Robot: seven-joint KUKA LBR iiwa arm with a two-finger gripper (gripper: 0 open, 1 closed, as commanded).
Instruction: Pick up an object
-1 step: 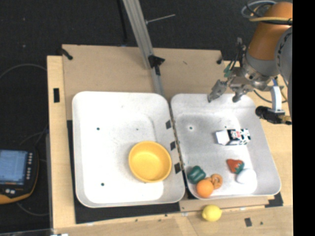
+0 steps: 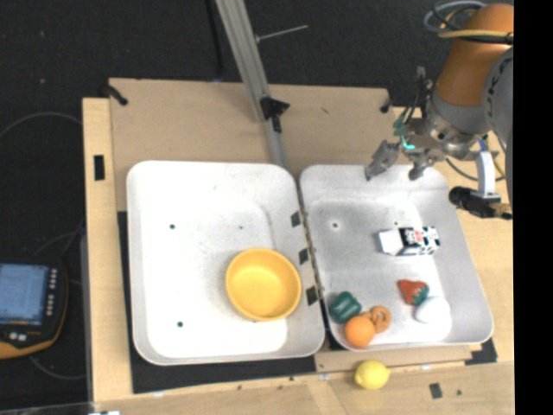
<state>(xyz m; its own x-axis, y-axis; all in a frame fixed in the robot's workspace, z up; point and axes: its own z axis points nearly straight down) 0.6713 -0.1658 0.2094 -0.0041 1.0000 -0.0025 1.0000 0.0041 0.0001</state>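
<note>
Arm: you see the grey arm (image 2: 471, 67) with its orange band reaching in over the far right corner of the right bin (image 2: 346, 199).
Gripper: your gripper (image 2: 398, 164) hangs above that bin's far edge, its two fingers spread apart with nothing between them.
Right bin, centre right: a small black-and-white box (image 2: 408, 240).
Right bin, near right corner: a red piece (image 2: 412, 290) touching a white piece (image 2: 425, 310).
Right bin, near left corner: a green piece (image 2: 345, 304), an orange ball (image 2: 359, 330) and a small orange piece (image 2: 379, 317), clustered together.
Left bin (image 2: 173, 214): a yellow bowl (image 2: 263, 284) upright near its near right corner.
Bench (image 2: 406, 387), near edge: a yellow lemon (image 2: 371, 374) just outside the right bin.
</note>
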